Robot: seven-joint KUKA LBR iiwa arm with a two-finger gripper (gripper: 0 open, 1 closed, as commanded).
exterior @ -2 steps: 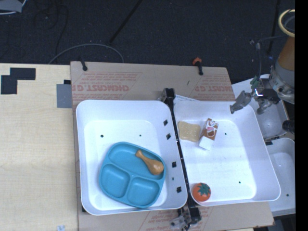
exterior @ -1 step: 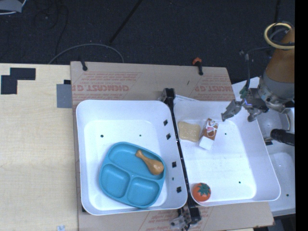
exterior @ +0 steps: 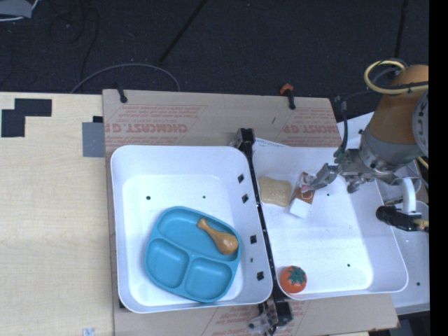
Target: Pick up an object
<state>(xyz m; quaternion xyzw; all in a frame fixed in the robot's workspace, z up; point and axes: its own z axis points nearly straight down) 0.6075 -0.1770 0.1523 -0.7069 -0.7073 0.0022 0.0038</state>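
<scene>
Hovering tool point(exterior: 316, 181) beside small box point(exterior: 303, 200), grip state unclear; sponge point(exterior: 274, 191) just left; tomato point(exterior: 293, 278) well apart.

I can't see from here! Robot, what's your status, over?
Gripper low in right bin, at small box. Sponge beside it. Tomato in near corner.

Gripper point(exterior: 316, 180) tips blur against small block point(exterior: 303, 200) near sponge point(exterior: 275, 191) — grip unreadable. Arm point(exterior: 395, 128) cut off at right edge, beyond the block.
</scene>
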